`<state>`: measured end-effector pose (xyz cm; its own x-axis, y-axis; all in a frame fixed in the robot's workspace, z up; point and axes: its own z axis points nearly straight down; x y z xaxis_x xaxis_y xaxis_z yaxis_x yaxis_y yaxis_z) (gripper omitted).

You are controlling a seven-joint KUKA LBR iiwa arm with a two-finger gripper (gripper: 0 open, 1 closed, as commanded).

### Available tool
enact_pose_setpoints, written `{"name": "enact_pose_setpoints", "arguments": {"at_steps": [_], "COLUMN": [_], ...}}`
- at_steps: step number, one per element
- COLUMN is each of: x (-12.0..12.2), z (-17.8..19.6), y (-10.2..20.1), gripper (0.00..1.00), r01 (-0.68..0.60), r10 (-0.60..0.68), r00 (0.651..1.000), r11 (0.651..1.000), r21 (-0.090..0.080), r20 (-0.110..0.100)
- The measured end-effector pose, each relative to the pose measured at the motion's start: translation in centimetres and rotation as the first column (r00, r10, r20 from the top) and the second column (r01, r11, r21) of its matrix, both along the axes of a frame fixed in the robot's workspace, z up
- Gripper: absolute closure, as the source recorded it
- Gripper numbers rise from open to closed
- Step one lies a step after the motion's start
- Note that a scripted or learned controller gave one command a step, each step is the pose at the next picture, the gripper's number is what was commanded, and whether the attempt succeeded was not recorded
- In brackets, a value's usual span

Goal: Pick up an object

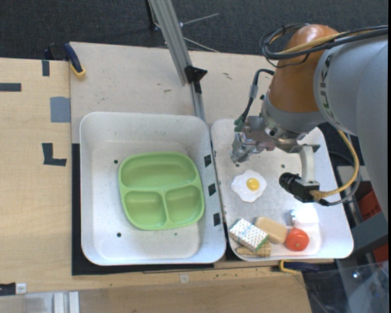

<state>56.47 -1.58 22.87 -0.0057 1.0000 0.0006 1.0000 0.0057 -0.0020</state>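
Gripper [240, 154] hovering over right bin [335, 230], just above fried egg [249, 186]; can't tell finger state, nothing visibly held.

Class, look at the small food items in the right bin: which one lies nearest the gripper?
The fried egg. It lies just below the gripper, while the tomato, the tan block and the patterned packet sit along the bin's near edge.

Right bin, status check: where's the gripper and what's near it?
Gripper above right bin's far end, nothing seen held. Fried egg toy just below it. Tan block, red tomato, patterned packet at near edge.
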Motion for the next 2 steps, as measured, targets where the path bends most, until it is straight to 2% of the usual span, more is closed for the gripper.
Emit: {"name": "enact_pose_setpoints", "arguments": {"at_steps": [2], "x": [2.5], "z": [0.2], "y": [9.8], "gripper": [1.00], "r01": [0.000], "r10": [0.000], "r00": [1.000], "r11": [1.000], "r21": [0.001], "r20": [0.000]}}
